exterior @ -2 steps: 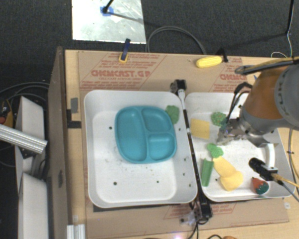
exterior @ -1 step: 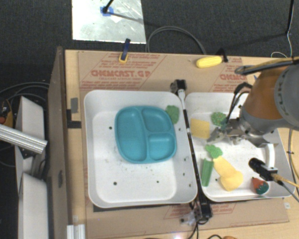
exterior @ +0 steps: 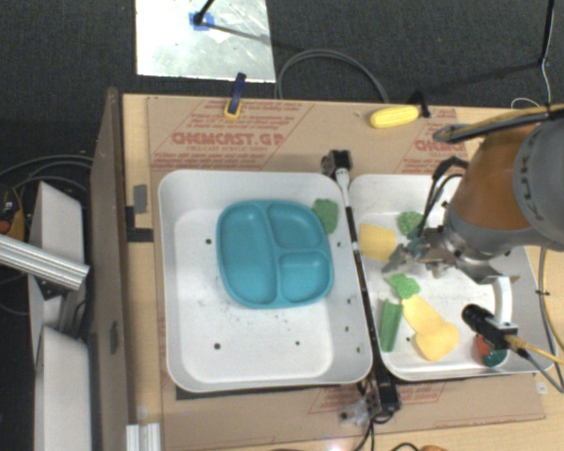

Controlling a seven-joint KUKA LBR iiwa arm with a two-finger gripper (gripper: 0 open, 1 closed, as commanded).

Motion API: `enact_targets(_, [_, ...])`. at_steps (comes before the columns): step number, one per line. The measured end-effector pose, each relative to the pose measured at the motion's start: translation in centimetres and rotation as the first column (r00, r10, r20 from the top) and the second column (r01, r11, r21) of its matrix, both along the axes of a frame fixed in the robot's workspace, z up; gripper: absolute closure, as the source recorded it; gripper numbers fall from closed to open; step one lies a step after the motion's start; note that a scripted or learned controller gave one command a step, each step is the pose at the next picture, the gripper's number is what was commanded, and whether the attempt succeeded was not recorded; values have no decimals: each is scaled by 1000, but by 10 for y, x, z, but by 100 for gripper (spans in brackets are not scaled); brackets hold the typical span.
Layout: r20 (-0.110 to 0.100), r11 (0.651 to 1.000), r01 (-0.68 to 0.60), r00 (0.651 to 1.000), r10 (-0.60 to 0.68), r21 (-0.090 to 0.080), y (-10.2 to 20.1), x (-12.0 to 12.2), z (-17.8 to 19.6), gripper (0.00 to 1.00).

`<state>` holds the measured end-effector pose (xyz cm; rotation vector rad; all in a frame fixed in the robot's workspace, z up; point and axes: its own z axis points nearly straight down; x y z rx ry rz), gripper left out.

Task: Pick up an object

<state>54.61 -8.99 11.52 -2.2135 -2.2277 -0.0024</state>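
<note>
My gripper (exterior: 406, 261) hangs low over the middle of the right bin (exterior: 522, 269), the grey arm coming in from the right. Just left of it lies a yellow block (exterior: 376, 242), and a small green leafy piece (exterior: 410, 222) sits just behind it. Directly below the gripper is a light green piece (exterior: 404, 287), close to or touching it. Nearer the front lie a dark green stick (exterior: 390, 323) and a yellow pear-shaped object (exterior: 430, 332). Nothing is visibly lifted off the bin floor.
The left bin (exterior: 193, 346) holds a blue divided plate (exterior: 273, 254) with a green piece (exterior: 326, 214) at its upper right corner. A small red and teal object (exterior: 492, 354) sits at the right bin's front right. A yellow item (exterior: 393, 116) lies on the cardboard behind the bins.
</note>
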Motion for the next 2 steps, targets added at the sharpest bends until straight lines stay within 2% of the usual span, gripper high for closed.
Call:
enact_targets(1, [0,1000,4,1000,-4,-3,-14,18,-32,0])
enact_targets(2, [3,1000,6,1000,-6,-3,-29,24,-8,0])
